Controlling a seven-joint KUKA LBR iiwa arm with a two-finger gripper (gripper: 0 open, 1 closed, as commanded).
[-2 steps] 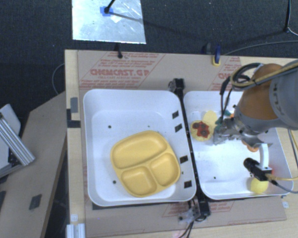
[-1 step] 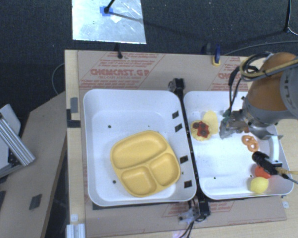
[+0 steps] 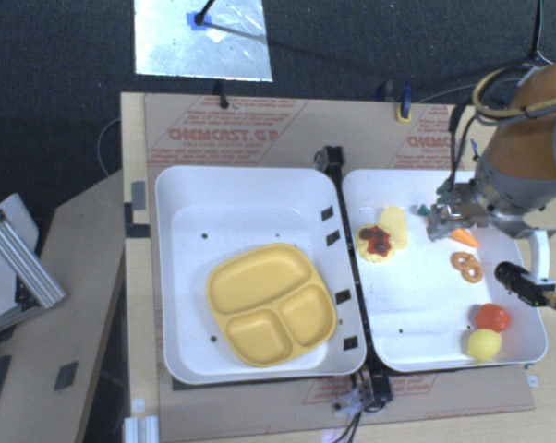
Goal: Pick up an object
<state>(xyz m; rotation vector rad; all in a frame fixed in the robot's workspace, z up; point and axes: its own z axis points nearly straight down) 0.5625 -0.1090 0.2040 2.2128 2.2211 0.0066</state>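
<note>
The right bin [image 3: 417, 349] holds several small toy foods. A yellow piece with a red blob [image 3: 381, 236] lies near the bin's left wall. An orange carrot [image 3: 464, 238] lies at the upper right, with a brown pretzel [image 3: 465, 266] just below it. A red tomato [image 3: 491, 317] and a yellow lemon [image 3: 483, 343] sit close together at the lower right corner. My gripper [image 3: 441, 220] hangs low over the bin's upper right part, just left of the carrot and right of the yellow piece. Nothing shows between its fingers.
The left bin [image 3: 190, 247] holds a yellow three-compartment tray [image 3: 271, 303]. A black bracket [image 3: 335, 212] runs along the seam between the bins. A black part [image 3: 523, 284] juts in at the right bin's right rim. The arm's grey body [image 3: 527, 155] overhangs the upper right corner.
</note>
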